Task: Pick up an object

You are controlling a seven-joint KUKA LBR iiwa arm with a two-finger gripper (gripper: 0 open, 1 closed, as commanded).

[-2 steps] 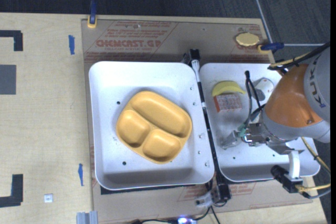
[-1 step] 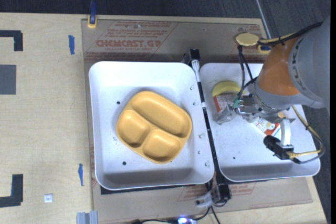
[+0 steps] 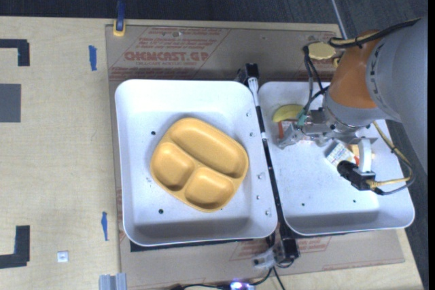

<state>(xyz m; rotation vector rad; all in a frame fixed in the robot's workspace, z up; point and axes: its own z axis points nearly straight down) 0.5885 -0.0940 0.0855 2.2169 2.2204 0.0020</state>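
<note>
The claw was low in the right bin, just beside a yellow object at its far left corner, its state impossible to tell, so the pick looked not yet done.

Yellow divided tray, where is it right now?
Camera view: the yellow divided tray lies in the middle of the left bin, tilted, apart from the gripper over the right bin.

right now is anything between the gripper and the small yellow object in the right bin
Nothing visible stands between them. The gripper sits low in the right white bin, just below the small yellow rounded object, with bare bin floor around them. The big yellow three-compartment tray lies in the left white bin.
</note>
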